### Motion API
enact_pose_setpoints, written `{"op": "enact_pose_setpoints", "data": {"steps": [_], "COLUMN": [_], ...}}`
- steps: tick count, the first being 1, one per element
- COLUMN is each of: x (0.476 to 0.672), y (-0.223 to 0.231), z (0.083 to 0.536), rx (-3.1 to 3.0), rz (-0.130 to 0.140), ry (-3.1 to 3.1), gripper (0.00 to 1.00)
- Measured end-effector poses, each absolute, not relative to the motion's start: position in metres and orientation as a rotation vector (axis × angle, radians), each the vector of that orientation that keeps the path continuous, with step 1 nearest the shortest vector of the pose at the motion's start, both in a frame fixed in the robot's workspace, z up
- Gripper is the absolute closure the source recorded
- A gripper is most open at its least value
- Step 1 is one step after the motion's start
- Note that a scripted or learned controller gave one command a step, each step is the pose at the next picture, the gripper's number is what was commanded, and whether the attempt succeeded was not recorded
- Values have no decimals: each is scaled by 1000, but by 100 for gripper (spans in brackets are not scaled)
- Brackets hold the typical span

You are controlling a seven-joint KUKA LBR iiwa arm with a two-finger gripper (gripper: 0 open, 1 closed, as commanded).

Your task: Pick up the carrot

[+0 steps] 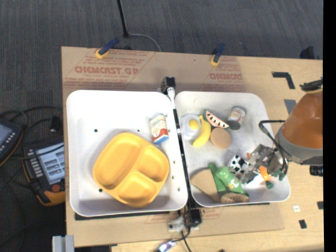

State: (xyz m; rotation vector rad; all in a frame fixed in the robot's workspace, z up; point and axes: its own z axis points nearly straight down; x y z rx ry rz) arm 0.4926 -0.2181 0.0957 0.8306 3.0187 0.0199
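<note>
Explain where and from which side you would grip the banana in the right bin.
The banana: probably at its lower end, from straight above, across its narrow width. It lies flat, and the brown disc crowds its middle.

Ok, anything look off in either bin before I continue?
Nothing is spilled or broken. The yellow tray sits askew in the left bin. In the right bin, toys crowd the near corner around the gripper, so the carrot is hard to isolate.
</note>
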Motion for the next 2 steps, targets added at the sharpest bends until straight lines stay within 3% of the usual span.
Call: {"op": "enact_pose_setpoints", "data": {"steps": [1, 2], "x": [486, 484], "y": [-169, -96], "z": [132, 148], "rx": [927, 1063], "rz": [1, 1], "ry": [3001, 2957], "gripper": [100, 100]}}
